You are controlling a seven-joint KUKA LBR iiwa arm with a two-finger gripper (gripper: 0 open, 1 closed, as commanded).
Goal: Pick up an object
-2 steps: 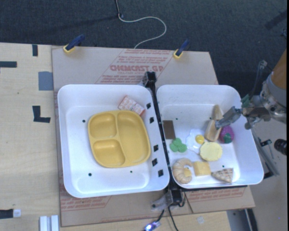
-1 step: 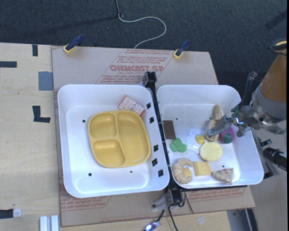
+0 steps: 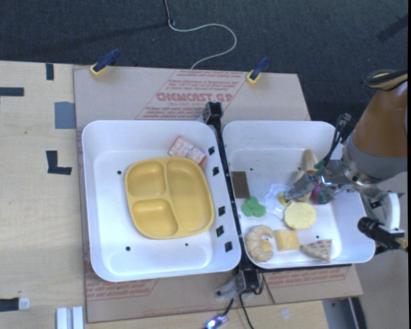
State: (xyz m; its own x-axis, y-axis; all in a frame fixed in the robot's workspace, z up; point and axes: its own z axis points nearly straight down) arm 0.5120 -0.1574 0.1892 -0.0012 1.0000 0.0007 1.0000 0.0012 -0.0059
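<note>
Grey arm with orange band [image 3: 385,118] reached in from the right, bent low, gripper [image 3: 303,189] pointed left and down, fingers too blurry to read

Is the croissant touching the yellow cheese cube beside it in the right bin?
Touching. The camera view shows the croissant pressed against the left edge of the cheese cube, with no white bin floor visible between them.

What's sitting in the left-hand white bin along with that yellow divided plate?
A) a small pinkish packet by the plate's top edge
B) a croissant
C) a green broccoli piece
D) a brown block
A: the left bin holds the yellow divided plate and a small pinkish packet at its top edge.
</note>
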